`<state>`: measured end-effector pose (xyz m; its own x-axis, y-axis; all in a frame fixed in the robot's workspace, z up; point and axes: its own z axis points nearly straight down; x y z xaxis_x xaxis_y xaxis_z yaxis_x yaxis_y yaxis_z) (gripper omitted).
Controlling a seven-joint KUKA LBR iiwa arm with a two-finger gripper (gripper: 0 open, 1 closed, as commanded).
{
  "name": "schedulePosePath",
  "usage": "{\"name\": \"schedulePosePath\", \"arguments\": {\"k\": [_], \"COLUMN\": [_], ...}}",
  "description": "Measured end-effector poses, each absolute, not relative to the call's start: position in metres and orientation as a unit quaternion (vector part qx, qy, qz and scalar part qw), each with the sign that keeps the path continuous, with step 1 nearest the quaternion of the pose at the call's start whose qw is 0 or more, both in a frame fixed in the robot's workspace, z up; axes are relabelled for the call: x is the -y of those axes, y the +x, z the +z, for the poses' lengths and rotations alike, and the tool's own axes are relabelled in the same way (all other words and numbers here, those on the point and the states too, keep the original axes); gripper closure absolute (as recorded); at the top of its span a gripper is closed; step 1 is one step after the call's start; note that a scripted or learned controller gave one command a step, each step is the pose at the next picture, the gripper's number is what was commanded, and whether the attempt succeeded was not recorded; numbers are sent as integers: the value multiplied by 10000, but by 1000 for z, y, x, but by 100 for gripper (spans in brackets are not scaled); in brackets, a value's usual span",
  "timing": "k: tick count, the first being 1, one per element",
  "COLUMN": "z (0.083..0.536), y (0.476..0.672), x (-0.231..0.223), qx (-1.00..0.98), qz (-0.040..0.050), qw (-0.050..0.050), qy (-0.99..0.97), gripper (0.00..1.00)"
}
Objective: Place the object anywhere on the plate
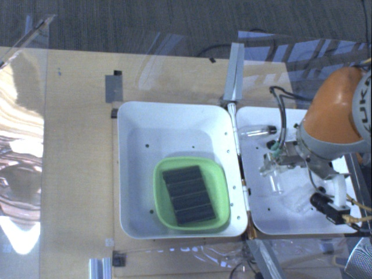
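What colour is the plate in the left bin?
Light green plate, carrying a dark ridged block; clearest in the camera view.

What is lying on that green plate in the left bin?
A dark ribbed rectangular object lies flat on the green plate, covering most of its middle. The plate surface under it is hidden.

Your way across is barred by the bin walls point(237, 156); the plate point(218, 182) carries a dark block point(188, 195).

The plate point(218, 182) in the lower middle is light green. The object point(188, 195) on it is dark grey with stripes across it. Both bins point(174, 118) are white. The arm point(331, 115) at right is orange and grey. The bench point(75, 173) is light tan.
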<state>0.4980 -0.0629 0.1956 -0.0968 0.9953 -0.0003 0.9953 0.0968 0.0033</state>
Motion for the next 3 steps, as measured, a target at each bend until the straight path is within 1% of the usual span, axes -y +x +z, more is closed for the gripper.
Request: {"name": "schedulePosePath", "arguments": {"k": [1,2,3], "z": [185,185,228], "y": [500,501,489], "x": [-47,-47,-50], "qx": [-7996,-7993,-7912], "qz": [18,19,29], "qw": [13,15,26], "qy": [6005,6009,6115], "gripper": [100,0,0]}}
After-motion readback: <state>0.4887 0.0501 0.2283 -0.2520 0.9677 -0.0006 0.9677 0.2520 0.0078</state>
